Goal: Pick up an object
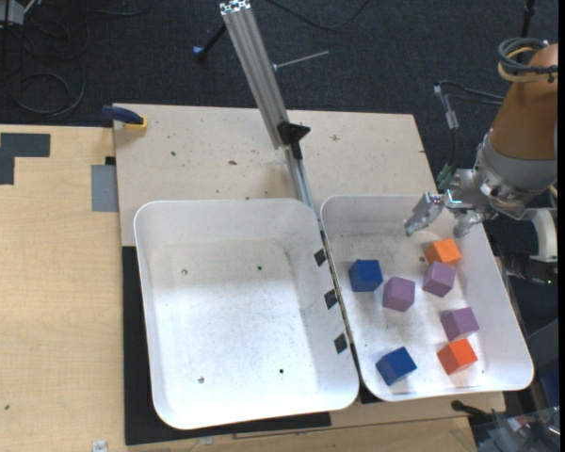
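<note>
Pincer (444,213) hangs over the right bin's (508,384) far end, fingers spread apart w/ nothing btwn them. Closest pick imo is the orange cube (443,250), just below the pincer, towards the camera, lying tilted right next to a purple cube (439,278). Small, flat faces, looks like an easy grab.

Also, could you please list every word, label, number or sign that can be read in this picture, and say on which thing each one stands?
No readable text: none of the things here carries a word, number or brand that I can make out.
Black-and-white checkered patch at the top of the slanted grey metal rail: a pattern, not letters.
Small black tabs on the wall between the two shallow white bins: too small to tell whether they bear marks.
</note>
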Robot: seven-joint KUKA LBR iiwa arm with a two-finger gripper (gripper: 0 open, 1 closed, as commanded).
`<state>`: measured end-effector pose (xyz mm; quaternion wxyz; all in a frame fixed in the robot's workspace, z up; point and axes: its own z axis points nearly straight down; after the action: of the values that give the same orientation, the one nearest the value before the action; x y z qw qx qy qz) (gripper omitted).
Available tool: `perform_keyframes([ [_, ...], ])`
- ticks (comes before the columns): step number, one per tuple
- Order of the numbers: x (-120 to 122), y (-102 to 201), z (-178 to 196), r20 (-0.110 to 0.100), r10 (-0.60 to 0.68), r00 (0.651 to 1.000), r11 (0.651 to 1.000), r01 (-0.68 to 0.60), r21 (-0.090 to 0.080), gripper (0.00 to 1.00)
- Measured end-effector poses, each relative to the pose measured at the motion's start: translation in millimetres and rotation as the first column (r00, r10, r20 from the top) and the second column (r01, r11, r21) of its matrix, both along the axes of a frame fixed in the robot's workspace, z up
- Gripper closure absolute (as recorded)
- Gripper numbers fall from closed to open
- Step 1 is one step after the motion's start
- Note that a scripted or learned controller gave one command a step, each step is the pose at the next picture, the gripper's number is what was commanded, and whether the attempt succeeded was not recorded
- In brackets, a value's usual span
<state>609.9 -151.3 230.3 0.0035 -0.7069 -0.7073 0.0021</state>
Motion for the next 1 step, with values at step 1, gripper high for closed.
perform_keyframes([
  [1,0.9,-0.1,2.7,0.005,0.001,1.0,1.0,-0.001,-0.001,0.0],
])
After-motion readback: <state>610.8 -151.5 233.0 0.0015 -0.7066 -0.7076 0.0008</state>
